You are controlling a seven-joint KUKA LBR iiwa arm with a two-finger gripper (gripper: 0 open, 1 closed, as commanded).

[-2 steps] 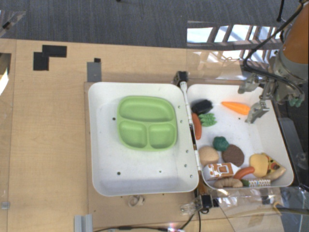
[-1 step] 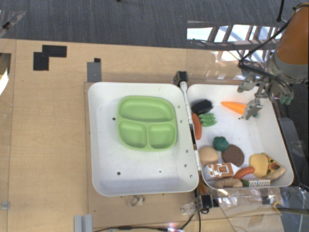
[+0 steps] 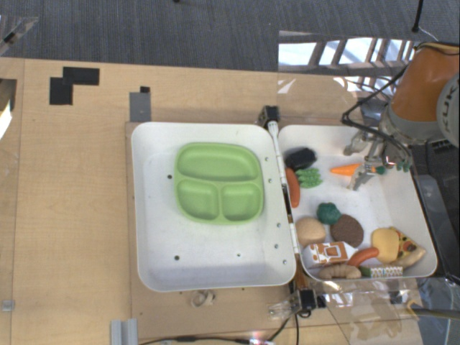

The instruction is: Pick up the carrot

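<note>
A pale wooden bench is being viewed from above at a slant, with dark grey carpet lying beyond its far edge. Two shallow white bins are being borne side by side on it. The left bin is being occupied by one green divided plate with three compartments, probably set there as a place to receive food items. The right bin is being used as the store of toy food, which is judged to be why everything small is crowded into it.

The carrot, a single orange piece, is lying flat on the floor of the right bin in its far half, apart from the other items. The gripper is being held just beside the carrot's right end, its metal fingers pointing down toward the bin floor. The fingers are being kept a little apart and nothing is being held between them; the carrot is lying outside them, so the grasp is judged as not yet made.

Counted in the right bin: one carrot, one black item, one leafy green piece, one dark green broccoli-like piece, one brown round patty, one pale bun and one small printed carton. Two sausages are being counted: one sausage lying along the dividing wall, another sausage near the front. The remaining yellow and tan pieces at the front right are too jumbled to be counted.
</note>
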